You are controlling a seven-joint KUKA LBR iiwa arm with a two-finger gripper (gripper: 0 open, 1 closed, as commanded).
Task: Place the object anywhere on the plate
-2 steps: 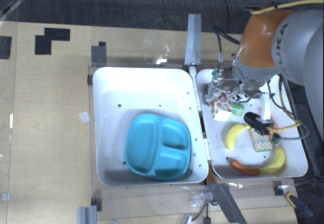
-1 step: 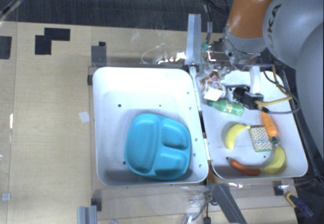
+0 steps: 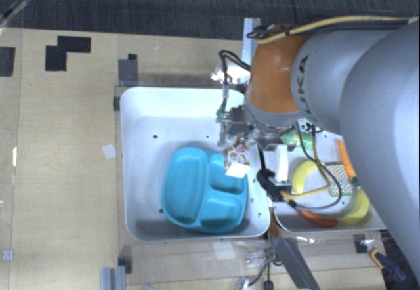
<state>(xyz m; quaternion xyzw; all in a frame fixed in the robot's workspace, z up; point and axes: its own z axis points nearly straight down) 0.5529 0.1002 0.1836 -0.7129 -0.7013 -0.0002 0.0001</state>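
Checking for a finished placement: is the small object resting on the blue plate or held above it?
Cannot tell. The object overlaps the plate's upper right edge, right under the gripper, but contact is unclear.

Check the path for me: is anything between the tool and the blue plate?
Nothing visible. The tool hangs right over the blue plate's upper right edge, with a small white item at its tip; I can't tell if it is gripped.

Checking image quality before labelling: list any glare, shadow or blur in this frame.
Camera view: glare on the bench at left; soft shadow under the blue plate in the left bin; the arm looms large and slightly soft; the small object by the gripper is blurry.
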